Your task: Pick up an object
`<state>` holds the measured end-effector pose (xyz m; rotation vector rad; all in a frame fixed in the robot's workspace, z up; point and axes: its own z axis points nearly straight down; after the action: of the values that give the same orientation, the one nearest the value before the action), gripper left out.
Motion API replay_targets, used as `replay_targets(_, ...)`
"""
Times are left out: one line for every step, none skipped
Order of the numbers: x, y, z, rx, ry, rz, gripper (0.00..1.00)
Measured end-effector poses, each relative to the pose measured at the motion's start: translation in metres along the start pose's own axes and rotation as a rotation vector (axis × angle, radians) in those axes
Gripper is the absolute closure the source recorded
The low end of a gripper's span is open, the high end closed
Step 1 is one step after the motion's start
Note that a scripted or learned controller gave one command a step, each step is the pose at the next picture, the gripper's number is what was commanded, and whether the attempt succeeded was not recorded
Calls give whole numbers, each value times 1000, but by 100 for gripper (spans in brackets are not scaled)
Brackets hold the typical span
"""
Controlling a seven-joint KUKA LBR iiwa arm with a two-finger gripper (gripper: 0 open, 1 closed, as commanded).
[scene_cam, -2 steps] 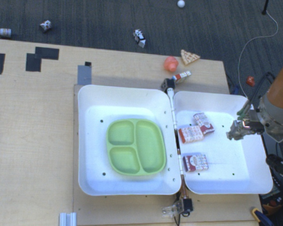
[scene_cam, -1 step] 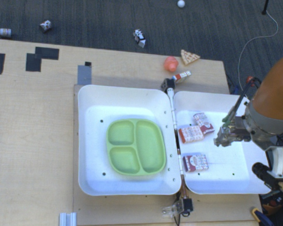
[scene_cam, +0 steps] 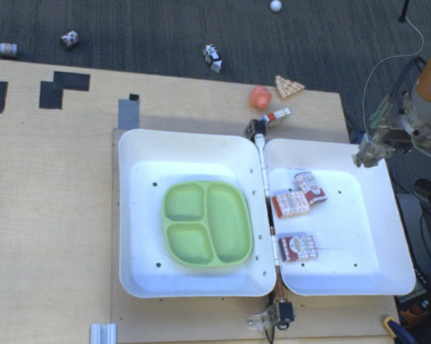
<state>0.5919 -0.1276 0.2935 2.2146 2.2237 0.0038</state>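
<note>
- As far as I can judge from my seat, the pick has not begun: nothing is lifted, and all the small packets lie flat on the floor of the right-hand shallow white plastic bin (scene_cam: 384, 232).
- The left-hand shallow white plastic bin (scene_cam: 139, 200) holds a pale green three-compartment plastic tray (scene_cam: 207, 223), sitting level near the middle; I would not treat it as the easy target.
- The grey arm with its orange band (scene_cam: 427, 84) comes in from the right edge, its wrist angled down and leftward over the far right corner of the right bin.
- The gripper (scene_cam: 366, 154) hangs just at that bin's upper right rim, well apart from every packet; I cannot tell how its jaws stand, as the tip is a blur.
- Candidates, largest first: the red-and-white flat packet (scene_cam: 294, 203) near the divider, the red-and-white packet (scene_cam: 298, 247) nearer me, and the small pale packet (scene_cam: 307, 182) farthest back.
- What is left, I reckon: move left and toward me, descend, close, lift.
</note>
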Motion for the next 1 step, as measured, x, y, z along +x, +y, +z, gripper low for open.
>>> replay_targets(50, 43, 81, 2, 1, -2, 100)
